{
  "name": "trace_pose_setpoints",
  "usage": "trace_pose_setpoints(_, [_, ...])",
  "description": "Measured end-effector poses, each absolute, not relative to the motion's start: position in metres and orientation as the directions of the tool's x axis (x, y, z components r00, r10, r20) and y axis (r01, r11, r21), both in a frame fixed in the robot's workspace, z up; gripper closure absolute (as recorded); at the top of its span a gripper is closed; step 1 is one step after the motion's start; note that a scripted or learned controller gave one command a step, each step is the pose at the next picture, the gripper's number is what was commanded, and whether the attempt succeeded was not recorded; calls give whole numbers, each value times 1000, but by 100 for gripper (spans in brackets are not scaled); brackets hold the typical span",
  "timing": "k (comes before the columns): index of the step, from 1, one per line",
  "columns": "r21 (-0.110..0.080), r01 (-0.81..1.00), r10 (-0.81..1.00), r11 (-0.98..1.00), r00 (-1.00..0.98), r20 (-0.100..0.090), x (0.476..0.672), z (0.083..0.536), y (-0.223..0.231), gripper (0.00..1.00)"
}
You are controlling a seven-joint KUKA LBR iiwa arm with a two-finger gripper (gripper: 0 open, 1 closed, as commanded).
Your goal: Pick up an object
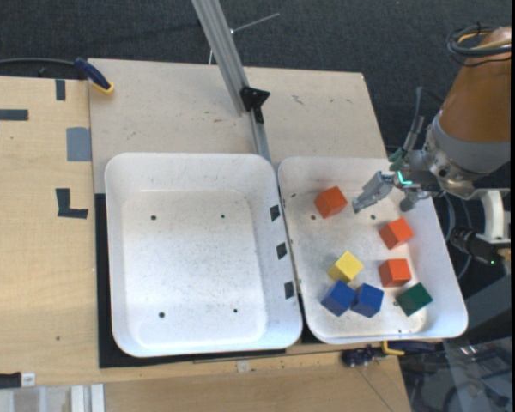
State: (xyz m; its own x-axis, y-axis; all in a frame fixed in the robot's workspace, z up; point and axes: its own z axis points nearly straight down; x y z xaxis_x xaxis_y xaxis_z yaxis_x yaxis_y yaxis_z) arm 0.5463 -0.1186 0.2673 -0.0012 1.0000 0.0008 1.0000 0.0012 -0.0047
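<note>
The right bin [305,230] holds several cubes. One orange cube [330,202] lies near its back left. Another orange cube [396,233] and a third orange cube [395,271] sit toward the right wall. A yellow cube [347,266], two blue cubes [337,298] [367,299] and a green cube [415,299] cluster at the front. My gripper [387,201] hangs over the bin's back right, open, with nothing between its fingers. Its left finger [366,199] points toward the first orange cube and stops just right of it. The second orange cube lies just below the gripper.
The left bin [120,230] stands beside the right one. A slanted metal pole [227,50] runs from the top down to the bins' shared edge. A blue and yellow clamp [94,75] lies at the bench's back left. Cables hang at the right.
</note>
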Motion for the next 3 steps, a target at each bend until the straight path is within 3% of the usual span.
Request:
trace_pose_setpoints(1, [-1, 1000, 1000, 2, -2, 0, 547, 269, -119, 0])
trace_pose_setpoints(3, [-9, 1000, 1000, 1, -1, 1, 542, 161, -116, 0])
